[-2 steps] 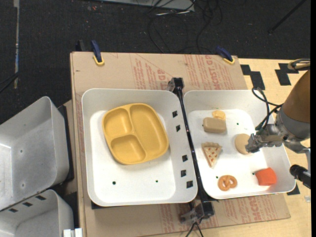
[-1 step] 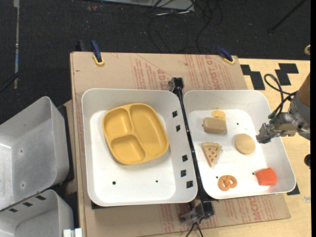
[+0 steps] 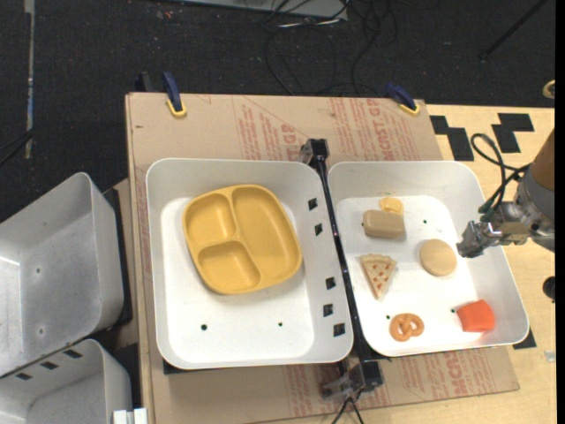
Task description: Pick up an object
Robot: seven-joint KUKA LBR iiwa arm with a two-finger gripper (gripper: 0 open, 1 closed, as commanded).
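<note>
Looking down on the bench, I have the arm (image 3: 546,184) reaching in from the right, its gripper (image 3: 468,241) hanging over the right edge of the right bin (image 3: 424,173), just beside a round tan biscuit-like piece (image 3: 438,258). Whether the tip touches that piece I cannot tell, and the fingers are too small and dark for me to say if they are spread or closed; nothing shows between them.

The right bin carries six toy food items. A small yellow piece (image 3: 391,206) sits toward the far edge, touching or nearly touching a beige block (image 3: 384,225) just in front of it. A pizza slice (image 3: 379,275) lies near the middle, close to the bin's left edge. A pretzel (image 3: 406,327) rests by the near edge, and an orange-red block (image 3: 477,316) sits in the near right corner, apart from the rest.

The left bin (image 3: 177,325) holds a yellow divided plate (image 3: 241,237) with three compartments, turned at a slant and lying toward the far half of that bin. Both bins sit side by side on a cardboard sheet (image 3: 229,122), held at its far edge by two blue and yellow clamps (image 3: 173,94).
</note>
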